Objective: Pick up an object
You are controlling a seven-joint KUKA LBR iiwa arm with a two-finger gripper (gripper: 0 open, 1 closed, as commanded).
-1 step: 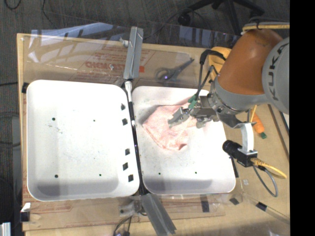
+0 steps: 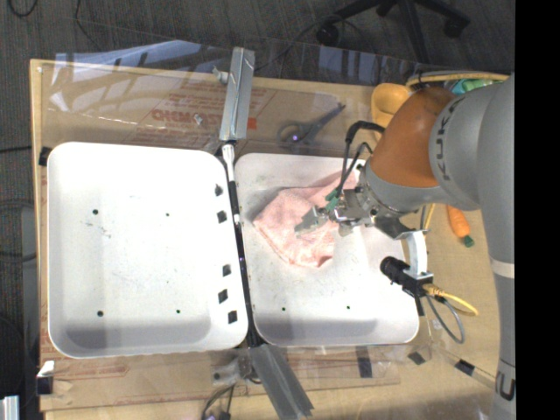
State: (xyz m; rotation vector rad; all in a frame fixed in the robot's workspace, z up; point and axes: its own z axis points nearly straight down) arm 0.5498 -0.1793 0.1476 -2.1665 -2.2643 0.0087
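Note:
A crumpled pink cloth [image 2: 293, 227] lies in the right bin [image 2: 367, 318], toward its upper middle. My gripper [image 2: 313, 221] reaches in from the right and sits low over the cloth's right part, its metal fingers pointing left onto the fabric. The grey arm with its orange band [image 2: 420, 138] rises behind it at the right. The wrist hides part of the cloth's right edge.
The left bin [image 2: 131, 243] lies beside the right one, split from it by a metal divider bar [image 2: 232, 112]. Scissors [image 2: 306, 129] lie on the bench behind the right bin. A yellow object [image 2: 387, 99] and an orange carrot-like object [image 2: 459, 224] sit at the right.

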